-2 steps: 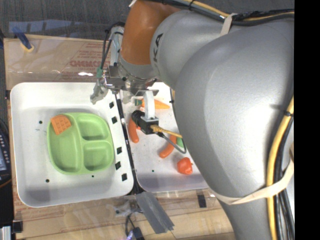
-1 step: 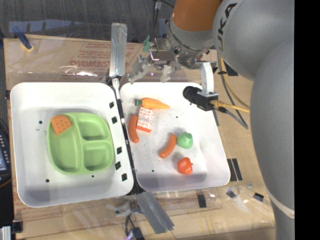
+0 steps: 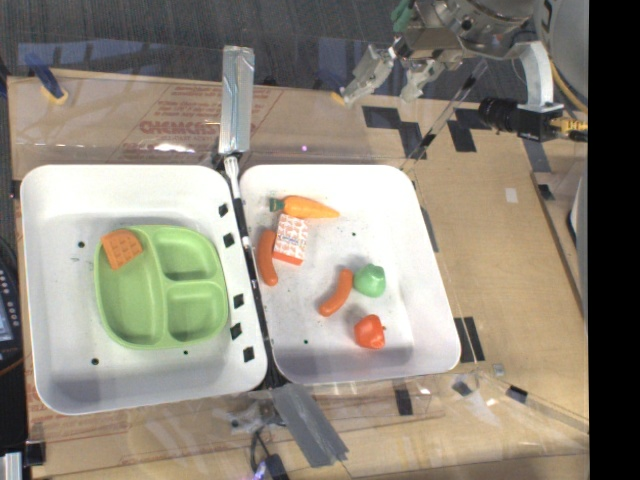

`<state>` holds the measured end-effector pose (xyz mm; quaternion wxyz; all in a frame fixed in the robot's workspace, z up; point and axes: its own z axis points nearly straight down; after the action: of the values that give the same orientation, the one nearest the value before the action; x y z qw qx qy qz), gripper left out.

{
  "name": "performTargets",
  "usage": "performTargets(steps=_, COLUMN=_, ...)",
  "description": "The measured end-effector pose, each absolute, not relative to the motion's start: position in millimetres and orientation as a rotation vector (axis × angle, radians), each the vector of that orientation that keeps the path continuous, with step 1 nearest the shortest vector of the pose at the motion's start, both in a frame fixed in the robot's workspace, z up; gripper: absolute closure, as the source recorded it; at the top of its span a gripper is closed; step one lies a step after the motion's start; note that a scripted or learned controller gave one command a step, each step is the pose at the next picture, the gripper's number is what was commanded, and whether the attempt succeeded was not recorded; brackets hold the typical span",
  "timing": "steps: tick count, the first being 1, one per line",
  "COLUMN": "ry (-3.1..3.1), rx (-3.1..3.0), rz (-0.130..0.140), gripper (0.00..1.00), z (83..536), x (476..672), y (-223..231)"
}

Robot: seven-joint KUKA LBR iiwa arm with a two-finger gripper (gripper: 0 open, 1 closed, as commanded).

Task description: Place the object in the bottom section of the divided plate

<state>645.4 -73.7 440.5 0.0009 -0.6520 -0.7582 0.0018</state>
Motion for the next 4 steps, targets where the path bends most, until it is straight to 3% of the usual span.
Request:
performTargets(steps=1, ry=-2.391, rx=-2.026, rz=0.015, gripper=1.0, z=446.7, x=647.5, y=-68.1)
performTargets(steps=2, ry=-2.634, rx=-1.7, rz=0.006, gripper=1.0, z=373.1, x=604.5, y=-125.3)
performTargets(steps=3, ry=-2.812, rx=-1.385, rz=0.004, gripper=1.0, z=284.0, x=650.8, y=-147.6)
performTargets(steps=4, ry=-2.963, rx=-1.041, rz=0.002, gripper=1.0, z=271.0, x=652.2, y=-210.1)
